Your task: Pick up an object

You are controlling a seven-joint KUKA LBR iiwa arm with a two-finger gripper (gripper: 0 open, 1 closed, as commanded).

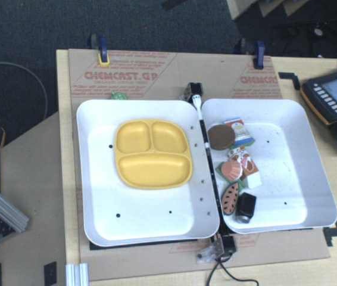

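I cannot tell if the pincer is open or closed. The things to pick lie in the right bin (287, 159), all bunched along its left wall. A brown round piece (221, 136) sits at the top of the bunch, touching a bright little box (240, 131). Lower down are a pink piece (233, 170), a watermelon slice (230, 198) and a black block (245, 207), close together. The left bin (97, 177) holds a yellow plate (153, 154) on the worktop (156, 70). I think the job is just starting, with nothing lifted yet. Next, the pincer must come down over one thing, and the black block looks easiest.
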